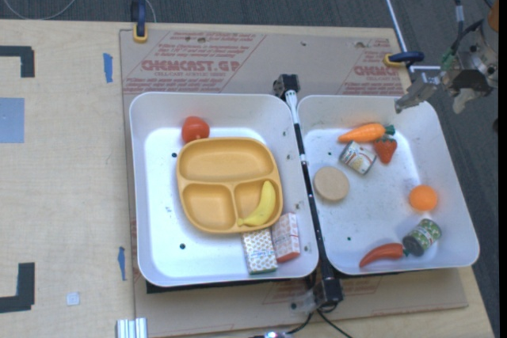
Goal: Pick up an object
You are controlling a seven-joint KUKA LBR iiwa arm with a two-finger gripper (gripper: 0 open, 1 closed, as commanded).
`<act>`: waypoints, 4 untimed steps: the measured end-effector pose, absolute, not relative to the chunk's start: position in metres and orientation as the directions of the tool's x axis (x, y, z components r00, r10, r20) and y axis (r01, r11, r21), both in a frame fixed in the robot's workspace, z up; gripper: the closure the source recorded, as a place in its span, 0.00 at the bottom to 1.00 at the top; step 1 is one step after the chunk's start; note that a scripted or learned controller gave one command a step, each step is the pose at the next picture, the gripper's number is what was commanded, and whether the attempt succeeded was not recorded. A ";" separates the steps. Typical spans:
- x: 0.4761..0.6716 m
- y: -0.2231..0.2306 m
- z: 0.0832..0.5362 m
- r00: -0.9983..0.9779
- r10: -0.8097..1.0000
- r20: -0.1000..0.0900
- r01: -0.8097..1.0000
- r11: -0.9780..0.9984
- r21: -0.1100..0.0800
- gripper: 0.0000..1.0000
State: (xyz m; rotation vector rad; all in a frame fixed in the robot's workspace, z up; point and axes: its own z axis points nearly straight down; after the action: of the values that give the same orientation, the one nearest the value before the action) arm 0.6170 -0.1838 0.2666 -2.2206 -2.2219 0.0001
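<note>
where the arm enters, tool [437, 88] partly cut off, grip unclear

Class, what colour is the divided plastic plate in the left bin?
Yellow-orange; the divided plastic plate shows best in the camera view.

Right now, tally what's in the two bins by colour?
Orange: 2, carrot, orange ball
Red: 3, tomato, strawberry, chili pepper
Yellow: 2, divided plate, banana
Tan: 1, round cookie
Mixed print: 4, two cartons, small can, jar
Total: 12
</note>
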 end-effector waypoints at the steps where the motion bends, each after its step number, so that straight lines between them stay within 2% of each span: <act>1: 0.592 -0.190 0.136 0.001 1.000 0.001 1.000 -0.001 -0.002 0.00; 2: 0.585 -0.148 0.087 -0.002 1.000 0.000 1.000 0.002 0.006 0.00; 3: 0.558 -0.102 0.088 0.000 1.000 -0.001 1.000 0.000 0.006 0.00; 4: 0.560 -0.107 0.101 0.002 1.000 -0.012 1.000 -0.002 0.017 1.00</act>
State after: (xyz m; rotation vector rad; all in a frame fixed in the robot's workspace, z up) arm 0.5601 -0.1066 0.1006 -2.2380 -2.2330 -0.0055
